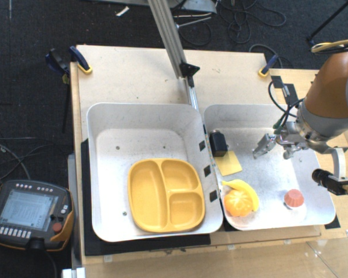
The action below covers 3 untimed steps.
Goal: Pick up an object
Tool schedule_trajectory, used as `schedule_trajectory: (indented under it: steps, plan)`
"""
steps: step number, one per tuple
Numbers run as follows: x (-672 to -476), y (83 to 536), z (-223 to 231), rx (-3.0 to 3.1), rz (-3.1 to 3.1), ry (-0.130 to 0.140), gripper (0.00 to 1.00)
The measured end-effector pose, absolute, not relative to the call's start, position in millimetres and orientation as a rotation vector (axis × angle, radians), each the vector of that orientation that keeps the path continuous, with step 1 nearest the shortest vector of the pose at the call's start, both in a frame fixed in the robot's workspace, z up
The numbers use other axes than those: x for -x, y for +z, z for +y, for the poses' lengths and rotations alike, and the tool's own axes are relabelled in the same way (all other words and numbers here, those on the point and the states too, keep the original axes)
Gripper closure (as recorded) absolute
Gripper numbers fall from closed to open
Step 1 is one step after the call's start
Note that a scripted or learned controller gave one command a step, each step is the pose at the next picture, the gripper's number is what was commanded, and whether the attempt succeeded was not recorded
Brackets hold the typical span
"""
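Jaws spread apart and gripping nothing, the gripper (274, 145) hangs over the far part of the right bin (261, 116), its grey fingers (262, 147) pointing left above bare white floor. The arm (330, 97), grey with an orange band, comes in from the right edge.

Both bins rest on a pale wooden bench (133, 74), speckled and scuffed, with yellow-tipped clamps (81, 61) at its far corners. Around the bench lies dark carpet strewn with cables, and a slanting metal pole (169, 30) rises from the gap between the bins. A teach pendant (28, 213) with a lit screen sits on the floor at lower left.

Four things lie in the right bin, all apart from the gripper. A small black box (218, 143) stands near the left wall, to the left of the fingers, with open floor between. A yellow sponge (229, 163) lies just beside it, on the near side. Nearer the front, a banana (247, 190) curls round an orange (239, 203), the two touching. A small red-topped object (294, 200), too small to name exactly, sits at the front right corner, below the wrist in the view.

In the left bin (104, 120) lies a yellow divided plate (165, 194), three compartments, pushed toward the near right corner.
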<state>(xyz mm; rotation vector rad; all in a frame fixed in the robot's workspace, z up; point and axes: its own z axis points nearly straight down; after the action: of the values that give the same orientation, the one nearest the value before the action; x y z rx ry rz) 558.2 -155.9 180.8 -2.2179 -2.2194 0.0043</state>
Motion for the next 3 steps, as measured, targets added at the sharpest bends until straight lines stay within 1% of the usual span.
schedule_trajectory:
  steps: [1, 2, 3]
  plan:
    - [-553.1, 137, -156, 2.219, -2.218, 0.005, 0.00]
    - [-554.8, 149, -156, 2.222, -2.223, 0.000, 1.00]
    - [-559.4, 196, -164, 2.224, -2.226, -0.004, 1.00]
